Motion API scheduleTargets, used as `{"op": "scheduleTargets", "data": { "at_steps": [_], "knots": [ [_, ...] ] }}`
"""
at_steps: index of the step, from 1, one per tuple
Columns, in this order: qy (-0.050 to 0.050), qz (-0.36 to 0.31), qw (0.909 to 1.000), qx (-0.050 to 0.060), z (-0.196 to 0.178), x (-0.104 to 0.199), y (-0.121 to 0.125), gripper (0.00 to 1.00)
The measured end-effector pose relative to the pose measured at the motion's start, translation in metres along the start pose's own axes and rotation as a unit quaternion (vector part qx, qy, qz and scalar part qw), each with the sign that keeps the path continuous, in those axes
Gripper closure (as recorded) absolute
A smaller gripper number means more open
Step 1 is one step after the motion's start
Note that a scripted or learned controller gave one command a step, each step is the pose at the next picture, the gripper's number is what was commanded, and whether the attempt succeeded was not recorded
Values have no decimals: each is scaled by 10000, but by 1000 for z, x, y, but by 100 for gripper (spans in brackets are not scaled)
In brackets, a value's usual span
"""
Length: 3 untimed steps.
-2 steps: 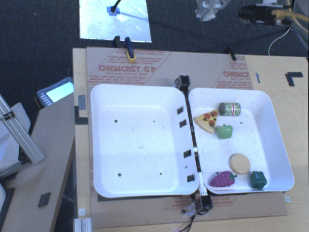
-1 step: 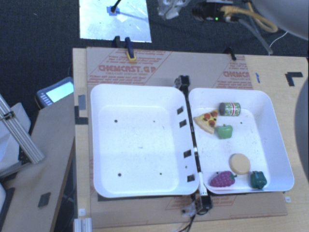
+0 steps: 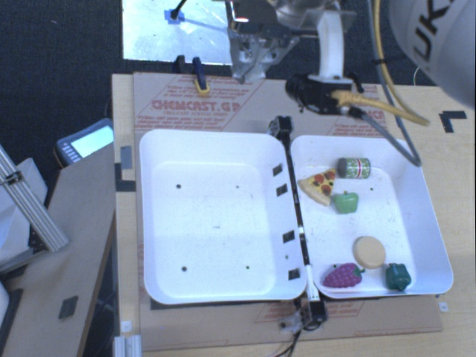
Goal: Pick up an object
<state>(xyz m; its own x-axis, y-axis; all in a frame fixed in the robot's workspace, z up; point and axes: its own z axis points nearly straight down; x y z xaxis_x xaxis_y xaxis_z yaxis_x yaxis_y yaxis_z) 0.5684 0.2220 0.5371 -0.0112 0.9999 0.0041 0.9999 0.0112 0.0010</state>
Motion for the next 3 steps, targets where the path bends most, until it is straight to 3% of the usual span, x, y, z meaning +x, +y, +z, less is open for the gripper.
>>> {"op": "scheduleTargets", "data": {
  "at_steps": [1,2,3],
  "knots": [
    [-23,26,10000,14,39,13,22,100],
    [-12,49,10000,-26,0,12,43,100],
    [-17,45,10000,-6,2,12,42,0]
  ]
}}
